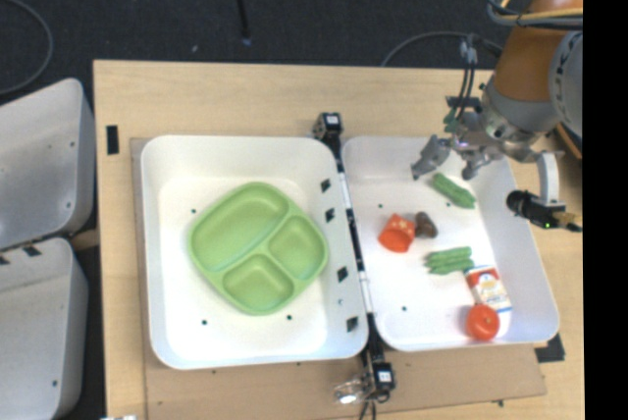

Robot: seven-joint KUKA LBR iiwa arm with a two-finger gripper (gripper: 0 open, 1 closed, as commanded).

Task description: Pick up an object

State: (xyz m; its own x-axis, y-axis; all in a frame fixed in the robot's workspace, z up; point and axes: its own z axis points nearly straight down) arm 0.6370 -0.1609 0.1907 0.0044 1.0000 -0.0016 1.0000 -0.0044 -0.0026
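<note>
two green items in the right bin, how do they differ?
The upper green piece lies just below the gripper, near the bin's far side; the lower green piece lies mid-bin beside the carton.
The upper green piece looks like a single pod slanting down to the right; the lower green piece looks like a small bundle lying nearly level.
Both are green, elongated and resting flat on the right bin floor.

A: Arm (pixel 538 45) position?
B: Enters from the right, upper part of the view. Orange band above the grey wrist, cables looped at the top.
A: End effector (pixel 449 158)?
B: Pointing down and left, low. Two fingers (pixel 429 158) spread apart, nothing between them.
</note>
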